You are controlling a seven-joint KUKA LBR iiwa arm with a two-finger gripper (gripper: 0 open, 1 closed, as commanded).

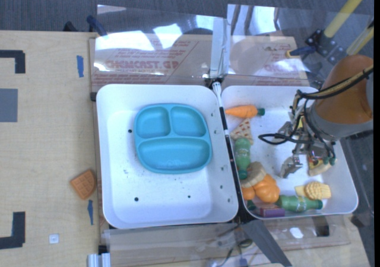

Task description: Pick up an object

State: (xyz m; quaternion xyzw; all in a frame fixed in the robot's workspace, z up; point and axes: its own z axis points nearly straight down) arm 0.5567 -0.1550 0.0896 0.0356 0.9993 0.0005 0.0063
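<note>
camera view, gripper [292, 167] low in the right bin [347, 183], whether it is open or closed cannot be told, toy carrot [240, 111] by that bin's far left corner, corn cob [313, 190] and green bottle [300, 203] along its near edge, blue divided plate [173, 137] in the left bin [119, 188]

Grey arm [332, 118]; orange band; black cables

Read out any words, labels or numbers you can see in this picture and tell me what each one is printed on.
Red print on the cardboard sheet behind the left bin: blurred behind the clear panel, not readable.
Red print on the cardboard behind the right bin: too faint to read.
Green bottle in the right bin: no label legible.
</note>
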